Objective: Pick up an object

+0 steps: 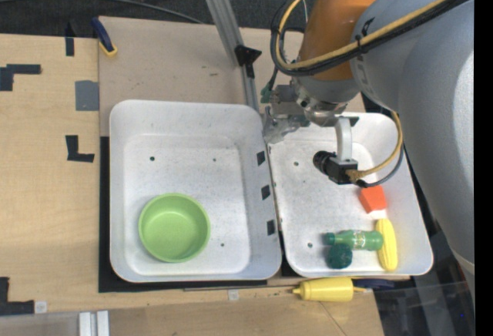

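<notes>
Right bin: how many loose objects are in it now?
4: an orange block uppermost, a yellow piece below it, a green bottle lying left of that, a dark green lump by the bottle's left end. The arm could hide more.

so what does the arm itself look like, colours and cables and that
The arm is bulky, smooth and light grey, with rounded links. Above the wrist sits a glossy orange band, domed like a ball. Thin yellow and black cables loop around that band and trail back across the grey casing. The hand at the tip is a small, boxy piece of grey metal.
</notes>
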Motion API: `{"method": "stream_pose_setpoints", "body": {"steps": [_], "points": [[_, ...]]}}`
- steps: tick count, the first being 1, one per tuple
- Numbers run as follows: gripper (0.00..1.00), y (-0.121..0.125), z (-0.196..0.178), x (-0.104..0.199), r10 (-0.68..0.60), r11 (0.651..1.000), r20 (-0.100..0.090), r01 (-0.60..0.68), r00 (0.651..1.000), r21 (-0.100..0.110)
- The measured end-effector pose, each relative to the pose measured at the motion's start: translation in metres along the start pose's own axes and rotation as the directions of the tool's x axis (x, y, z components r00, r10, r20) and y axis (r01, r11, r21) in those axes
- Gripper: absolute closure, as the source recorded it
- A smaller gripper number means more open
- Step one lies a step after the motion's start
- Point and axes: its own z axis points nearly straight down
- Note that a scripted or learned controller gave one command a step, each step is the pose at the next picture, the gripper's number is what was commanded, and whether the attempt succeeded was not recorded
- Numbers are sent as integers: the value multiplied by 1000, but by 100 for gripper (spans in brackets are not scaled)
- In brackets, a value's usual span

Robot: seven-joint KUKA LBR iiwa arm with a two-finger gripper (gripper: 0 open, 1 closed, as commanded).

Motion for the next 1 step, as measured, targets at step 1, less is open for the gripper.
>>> {"method": "stream_pose_setpoints", "body": {"steps": [1], "points": [[100, 13, 5, 43, 0, 1000, 0, 0, 1000, -1]]}}
